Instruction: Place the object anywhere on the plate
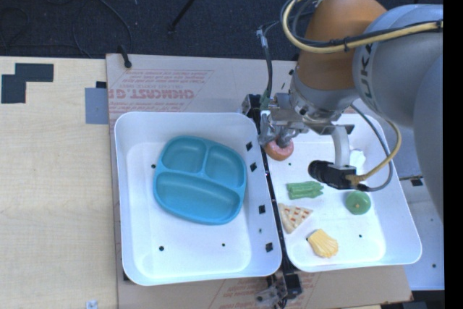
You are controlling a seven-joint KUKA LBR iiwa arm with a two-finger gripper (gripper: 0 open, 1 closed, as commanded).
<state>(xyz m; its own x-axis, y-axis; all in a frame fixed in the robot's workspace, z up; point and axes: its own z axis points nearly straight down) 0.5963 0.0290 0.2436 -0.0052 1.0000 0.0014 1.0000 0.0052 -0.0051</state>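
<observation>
Pale wooden bench top (51, 177) carries a cardboard sheet (166, 87) under two white bins, with dark floor and cables behind. Left bin (137, 257) holds a blue divided plate (199, 179). Over the right bin (394, 242), the gripper (281, 140) pinches a pink donut-like object (279, 150) near the dividing wall. Green, yellow and waffle-patterned pieces lie nearby.
</observation>
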